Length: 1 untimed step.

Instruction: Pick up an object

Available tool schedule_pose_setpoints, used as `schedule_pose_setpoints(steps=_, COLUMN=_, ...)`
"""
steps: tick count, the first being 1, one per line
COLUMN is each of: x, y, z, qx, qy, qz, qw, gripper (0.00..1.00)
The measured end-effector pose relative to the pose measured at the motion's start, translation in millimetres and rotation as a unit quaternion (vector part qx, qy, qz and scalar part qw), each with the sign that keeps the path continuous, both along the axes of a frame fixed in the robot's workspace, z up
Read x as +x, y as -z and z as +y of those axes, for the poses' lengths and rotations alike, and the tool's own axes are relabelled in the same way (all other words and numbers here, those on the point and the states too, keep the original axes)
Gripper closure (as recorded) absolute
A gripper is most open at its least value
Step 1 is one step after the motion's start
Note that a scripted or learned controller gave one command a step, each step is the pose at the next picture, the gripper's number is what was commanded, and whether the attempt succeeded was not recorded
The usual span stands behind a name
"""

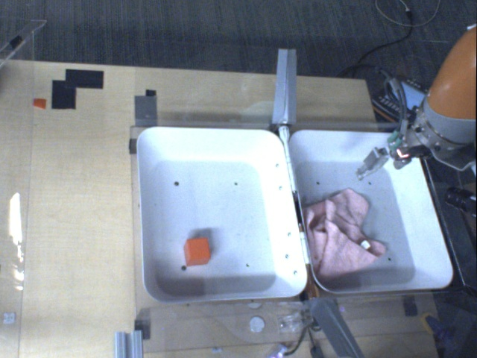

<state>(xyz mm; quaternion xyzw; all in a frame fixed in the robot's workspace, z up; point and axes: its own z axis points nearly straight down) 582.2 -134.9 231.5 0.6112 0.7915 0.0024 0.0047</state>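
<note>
Two candidates: pink cloth [339,230] in right bin [428,192], orange block [197,251] left of it. Gripper [370,163] hovers above cloth, empty; jaw spread unclear. Descend on a raised fold.

The arm [455,88] shows a rounded orange band over a grey collar; below it sits a slim grey metal gripper [369,167].
</note>
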Motion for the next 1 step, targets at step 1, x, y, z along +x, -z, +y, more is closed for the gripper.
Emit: schedule_pose_setpoints(steps=1, x=-28.3, y=133.8, z=-1.5, qx=0.0, qy=-0.027, qz=-0.001, qw=0.9996, gripper=0.0)
